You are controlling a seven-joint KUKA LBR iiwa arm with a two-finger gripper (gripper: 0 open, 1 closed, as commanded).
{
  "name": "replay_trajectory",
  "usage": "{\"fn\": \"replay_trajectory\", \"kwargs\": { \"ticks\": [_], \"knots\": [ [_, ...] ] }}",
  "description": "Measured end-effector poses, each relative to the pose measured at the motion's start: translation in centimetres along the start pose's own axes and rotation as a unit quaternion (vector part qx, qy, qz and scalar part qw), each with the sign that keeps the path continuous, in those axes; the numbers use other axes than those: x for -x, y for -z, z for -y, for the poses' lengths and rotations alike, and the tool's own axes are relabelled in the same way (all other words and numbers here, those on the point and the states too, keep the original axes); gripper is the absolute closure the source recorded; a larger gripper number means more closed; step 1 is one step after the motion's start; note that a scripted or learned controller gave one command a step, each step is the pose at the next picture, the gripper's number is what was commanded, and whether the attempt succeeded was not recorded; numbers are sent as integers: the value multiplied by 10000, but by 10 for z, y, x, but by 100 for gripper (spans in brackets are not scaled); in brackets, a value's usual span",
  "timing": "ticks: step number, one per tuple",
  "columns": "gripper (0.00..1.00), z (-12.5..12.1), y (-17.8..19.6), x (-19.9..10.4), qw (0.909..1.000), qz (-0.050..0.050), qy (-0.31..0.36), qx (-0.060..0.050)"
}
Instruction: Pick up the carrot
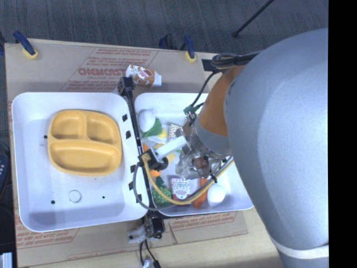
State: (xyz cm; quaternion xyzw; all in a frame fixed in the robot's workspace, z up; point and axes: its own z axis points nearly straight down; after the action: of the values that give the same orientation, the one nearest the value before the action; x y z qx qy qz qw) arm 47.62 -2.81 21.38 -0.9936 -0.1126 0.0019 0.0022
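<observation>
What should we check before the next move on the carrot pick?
1. Carrot located: ok, orange piece at the right bin's near edge, beside the egg.
2. Carrot in the gripper: not ok, nothing seen held.
3. Gripper over carrot: not ok, it sits farther into the bin.
4. Finger state: cannot tell.
5. Clutter near carrot: not ok, egg and can crowd it.

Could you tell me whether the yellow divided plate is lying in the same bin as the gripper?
No; the yellow divided plate lies in the left bin, while the gripper is down in the right bin.
</observation>
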Motion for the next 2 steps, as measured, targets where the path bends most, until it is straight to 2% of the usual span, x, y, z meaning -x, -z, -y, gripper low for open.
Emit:
{"fn": "replay_trajectory", "kwargs": {
  "ticks": [1, 2],
  "knots": [
    [100, 70, -23, -15, 10000, 17, -88, -5],
    [100, 106, 41, -24, 10000, -1, -92, 11]
  ]
}}
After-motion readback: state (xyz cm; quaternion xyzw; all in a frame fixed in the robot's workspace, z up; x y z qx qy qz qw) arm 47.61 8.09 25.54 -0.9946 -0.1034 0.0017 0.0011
